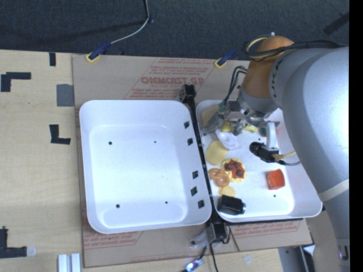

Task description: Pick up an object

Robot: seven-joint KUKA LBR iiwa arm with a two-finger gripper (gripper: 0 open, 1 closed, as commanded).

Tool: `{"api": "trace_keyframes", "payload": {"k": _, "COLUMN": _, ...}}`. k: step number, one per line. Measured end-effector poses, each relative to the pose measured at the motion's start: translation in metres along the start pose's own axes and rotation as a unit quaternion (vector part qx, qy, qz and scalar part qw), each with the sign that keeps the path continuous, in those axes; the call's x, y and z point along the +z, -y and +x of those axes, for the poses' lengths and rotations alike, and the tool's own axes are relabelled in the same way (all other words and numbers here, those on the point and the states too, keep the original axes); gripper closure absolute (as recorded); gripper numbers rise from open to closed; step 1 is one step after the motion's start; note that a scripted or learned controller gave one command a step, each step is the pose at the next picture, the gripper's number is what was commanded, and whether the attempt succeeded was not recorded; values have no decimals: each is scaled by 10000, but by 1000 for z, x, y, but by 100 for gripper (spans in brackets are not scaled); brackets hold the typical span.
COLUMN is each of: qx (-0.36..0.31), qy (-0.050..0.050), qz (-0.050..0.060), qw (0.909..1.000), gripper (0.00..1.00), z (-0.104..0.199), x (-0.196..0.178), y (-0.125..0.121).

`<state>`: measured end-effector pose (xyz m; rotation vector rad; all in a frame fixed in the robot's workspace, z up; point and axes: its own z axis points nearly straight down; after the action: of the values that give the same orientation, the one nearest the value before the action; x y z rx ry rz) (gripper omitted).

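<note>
The shallow white left bin (pixel 139 163) is sitting on the bench (pixel 34 174), well to the left of the small round toy pizza with red and yellow topping (pixel 233 169). That pizza is lying in the shallow white right bin (pixel 283 209), near its left wall.

Just up and left of the pizza, a pale yellow rounded piece (pixel 215 152) is lying against that wall. An orange ring-shaped piece (pixel 219 178) is touching the pizza's lower left edge. Below the pizza, near the bin's front corner, a black rectangular block (pixel 231 205) is resting by itself.

Directly above the pizza, a white crumpled lump (pixel 231 140) is crowding in beside the pale yellow piece. The tool (pixel 227 122) is hanging just beyond the lump at the far end of the bin. Whether it is open, closed or gripping anything cannot be told.

To the right of the pizza and apart from it, an orange-red block (pixel 275 178) is lying in the open. The grey arm (pixel 317 106) is looming over the bin's right side.
</note>
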<state>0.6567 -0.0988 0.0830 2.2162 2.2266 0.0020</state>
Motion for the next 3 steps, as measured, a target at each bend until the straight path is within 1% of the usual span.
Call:
{"api": "trace_keyframes", "payload": {"k": 1, "qx": 55, "qy": 15, "qz": 17, "qw": 10000, "gripper": 0, "z": -60, "x": -66, "y": 75}}
{"api": "trace_keyframes", "payload": {"k": 2, "qx": 2, "qy": 6, "qz": 20, "qw": 10000, "gripper": 0, "z": 7, "x": 2, "y": 83}}
{"api": "trace_keyframes", "payload": {"k": 3, "qx": 12, "qy": 4, "qz": 3, "qw": 10000, "gripper": 100, "z": 5, "x": -12, "y": 82}}
